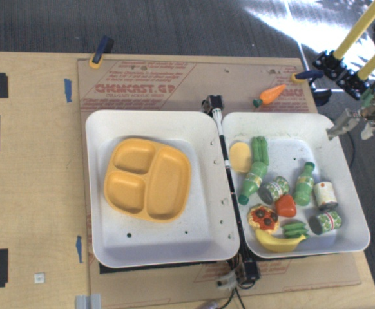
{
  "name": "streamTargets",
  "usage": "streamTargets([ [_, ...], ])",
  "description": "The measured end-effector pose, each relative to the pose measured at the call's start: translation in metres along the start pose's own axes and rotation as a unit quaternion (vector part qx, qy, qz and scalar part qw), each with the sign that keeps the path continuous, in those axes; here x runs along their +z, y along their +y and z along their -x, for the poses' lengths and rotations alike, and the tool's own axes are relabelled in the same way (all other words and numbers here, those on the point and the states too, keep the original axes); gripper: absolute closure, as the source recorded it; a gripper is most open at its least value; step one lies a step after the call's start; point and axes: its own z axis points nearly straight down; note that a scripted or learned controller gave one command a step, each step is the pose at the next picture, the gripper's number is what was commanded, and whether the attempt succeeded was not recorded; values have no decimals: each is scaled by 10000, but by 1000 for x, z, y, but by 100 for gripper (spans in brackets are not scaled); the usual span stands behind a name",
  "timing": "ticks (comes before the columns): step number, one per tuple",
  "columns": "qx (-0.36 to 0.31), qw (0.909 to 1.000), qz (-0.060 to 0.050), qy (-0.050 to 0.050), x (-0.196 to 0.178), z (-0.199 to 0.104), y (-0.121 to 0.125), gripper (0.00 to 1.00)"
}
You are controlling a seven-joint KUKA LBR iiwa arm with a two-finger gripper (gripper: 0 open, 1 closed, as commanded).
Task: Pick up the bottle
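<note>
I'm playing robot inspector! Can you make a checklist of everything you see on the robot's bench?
Surface: cardboard-covered bench bearing a left bin and a right bin.
Job's things: two green bottles lying in the right bin.
Clutter: yellow divided tray in the left bin; toy cans, banana, pizza and vegetables in the right bin; toy carrot on the bench.
Grippers: gripper at the right bin's far right corner.
Cables: bundle at the near edge.
Surroundings: dark carpet.

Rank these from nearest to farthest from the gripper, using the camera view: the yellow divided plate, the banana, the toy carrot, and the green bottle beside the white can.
Measured from the gripper at the right bin's upper right corner:
1. Green bottle, right half of the right bin.
2. Toy carrot, on the board above the bins.
3. Banana, front of the right bin.
4. Yellow divided plate, left bin.
</note>
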Motion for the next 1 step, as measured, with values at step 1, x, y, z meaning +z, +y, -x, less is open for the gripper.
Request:
streamTargets([
  [1, 32, 10000, 9, 79, 177, 1, -1, 0],
])
